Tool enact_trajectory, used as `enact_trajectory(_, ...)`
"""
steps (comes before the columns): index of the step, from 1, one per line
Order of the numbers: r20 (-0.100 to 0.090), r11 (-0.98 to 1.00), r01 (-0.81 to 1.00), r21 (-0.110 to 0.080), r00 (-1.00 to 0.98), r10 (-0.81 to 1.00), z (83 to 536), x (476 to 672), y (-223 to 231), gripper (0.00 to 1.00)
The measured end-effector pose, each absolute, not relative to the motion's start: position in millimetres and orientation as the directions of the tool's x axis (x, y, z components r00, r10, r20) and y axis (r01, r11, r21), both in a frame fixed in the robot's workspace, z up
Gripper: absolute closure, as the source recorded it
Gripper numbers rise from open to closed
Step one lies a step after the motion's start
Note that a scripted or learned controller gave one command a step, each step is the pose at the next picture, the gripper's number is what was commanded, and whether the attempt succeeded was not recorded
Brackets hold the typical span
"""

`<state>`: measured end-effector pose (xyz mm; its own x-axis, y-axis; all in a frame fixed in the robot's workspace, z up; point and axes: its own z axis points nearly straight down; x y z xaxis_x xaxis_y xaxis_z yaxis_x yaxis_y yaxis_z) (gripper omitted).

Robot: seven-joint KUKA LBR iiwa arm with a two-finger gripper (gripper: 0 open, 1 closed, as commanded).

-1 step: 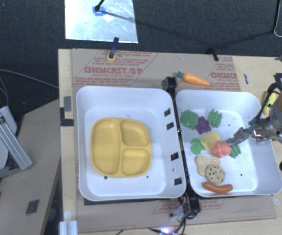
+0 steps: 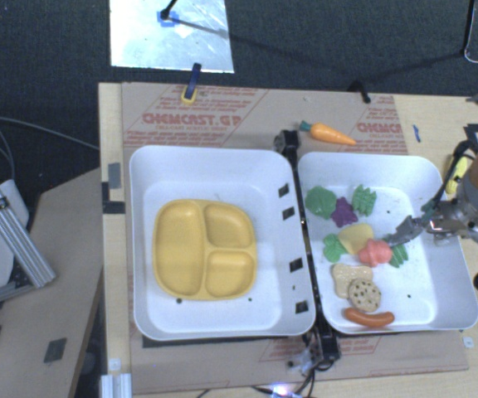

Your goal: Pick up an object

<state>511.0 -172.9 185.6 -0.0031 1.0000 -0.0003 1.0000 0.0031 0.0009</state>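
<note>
Down in the right bin (image 2: 426, 177), the pincer (image 2: 394, 237) reaches in from the right at a slant, its dark tip lying close against the red-pink toy (image 2: 375, 253) and the green piece (image 2: 399, 256) beside it. Whether its fingers are spread or closed cannot be told (the tip is too small and dark against the toys).

No single toy is marked out for the pick. The longest candidates are the red sausage (image 2: 369, 317), lying near the front wall with its long axis running left to right, tipped slightly down toward the right, and the orange carrot (image 2: 329, 133), which lies outside the bins on the cardboard (image 2: 222, 114), its green top to the left and its point toward the right.

That cardboard carries red printed lettering that reads "CHEMCAST" with a few more letters, repeated at the right, where it is cut off by the bin.

Other toys are smooth, moulded plastic: a bumpy green broccoli (image 2: 321, 200), purple grapes (image 2: 343, 212), a leafy green piece (image 2: 363, 199), a pale yellow lump (image 2: 355, 237), a round speckled cookie (image 2: 363, 293) on a tan cracker (image 2: 344, 274).

The left bin (image 2: 214, 168) holds a yellow tray (image 2: 204, 249) with three rounded compartments.
</note>
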Motion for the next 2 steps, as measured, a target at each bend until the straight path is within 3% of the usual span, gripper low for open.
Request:
enact_trajectory(1,-0.001,-0.003,1.000,-0.002,0.003,1.000,145.9,484.8,-208.9,0.00)
enact_trajectory(2,0.004,0.009,1.000,-0.001,-0.009,1.000,81.2,526.5,-155.8,0.00)
